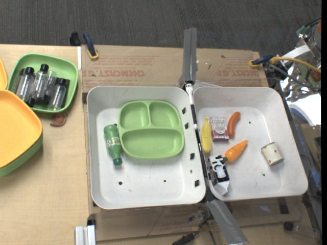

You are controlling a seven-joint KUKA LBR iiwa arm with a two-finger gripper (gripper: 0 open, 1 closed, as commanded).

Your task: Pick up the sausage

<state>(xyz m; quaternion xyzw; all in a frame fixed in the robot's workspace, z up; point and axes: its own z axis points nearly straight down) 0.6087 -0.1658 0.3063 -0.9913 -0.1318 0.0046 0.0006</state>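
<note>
Your target, the small reddish-orange sausage (233,123), lies tilted in the upper middle of the right-hand white bin (291,152), touching the right edge of a pink-and-white carton (218,128) and just above an orange plastic carrot (236,150). The arm's metal end (306,45) sits at the far right, well apart; whether the jaws are released or clenched, you cannot tell. Come down with the jaws across the sausage's short width, keeping clear of the carton.

Right bin (286,111): sausage (233,123) touching pink box (219,128), banana (206,135) at left wall, carrot (236,150) below box, can (272,154) apart. Left bin (97,137): green tray (151,128), bottle (113,144) beside.
</note>
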